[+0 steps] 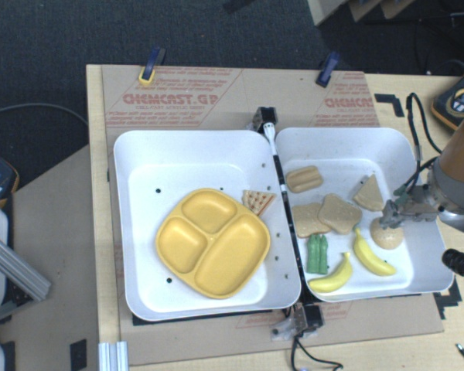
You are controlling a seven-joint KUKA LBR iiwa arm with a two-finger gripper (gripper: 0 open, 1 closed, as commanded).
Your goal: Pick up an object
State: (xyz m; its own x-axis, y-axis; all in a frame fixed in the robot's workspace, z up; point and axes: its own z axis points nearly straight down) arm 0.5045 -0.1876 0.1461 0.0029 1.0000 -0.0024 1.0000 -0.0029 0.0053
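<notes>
The gripper (387, 224) is down inside the right bin (348, 139), at its right side, just above or touching a small round tan thing, a roll (387, 238) by the look of it. This reads as the reach-and-close step of the pick: the arm (456, 168) has its tool low over the roll, with nothing lifted clear of the bin floor. Whether the tool is wide, narrow or already gripping the roll I cannot tell; its tip is small, dark and blurred against the roll.

The next move, as I judge it, calls for a firm close on the roll and a straight lift, keeping clear of the banana (371, 256) just near and left of it and the bread slice (369, 194) just beyond. (A round, smooth thing may well squirt out sideways.)

Other candidates lie to the left in the same bin: a second banana (332, 277) at the near wall, a green pepper (317, 252), two toast slices (326, 216) and a bun (304, 179) at the far left. The left bin (139, 199) bears a yellow divided plate (212, 242) and a waffle wedge (257, 201) touching its far right edge.

The arm is cut off at the right, and the roll's far half is covered by the tool, so actual contact is hard to make out.
</notes>
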